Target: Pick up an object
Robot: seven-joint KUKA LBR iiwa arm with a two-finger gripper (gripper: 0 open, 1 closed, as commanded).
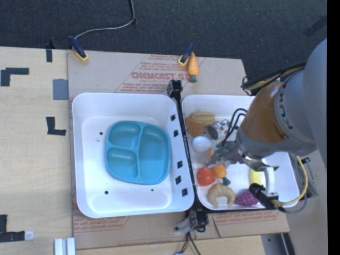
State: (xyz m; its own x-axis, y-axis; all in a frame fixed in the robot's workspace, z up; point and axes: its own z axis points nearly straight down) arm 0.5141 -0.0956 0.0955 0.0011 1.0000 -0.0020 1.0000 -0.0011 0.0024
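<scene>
On the wooden counter [32, 158], two white bins are set on cardboard [154, 76]; dark carpet [159, 9] is seen beyond. Toy food, including a tomato [205, 176] and croissant [221, 194], is gathered in the right bin [289, 177] beneath the tool [223, 152], whose state cannot be told. A blue divided plate [138, 152] is held by the left bin [87, 142].

A robotics lab bench: clamped cardboard sheet [159, 76]; two white bins [85, 158]; taped floor marks [13, 76].

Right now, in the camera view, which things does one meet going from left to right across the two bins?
Blue tray → white egg → tomato → croissant → purple grapes → arm.
</scene>
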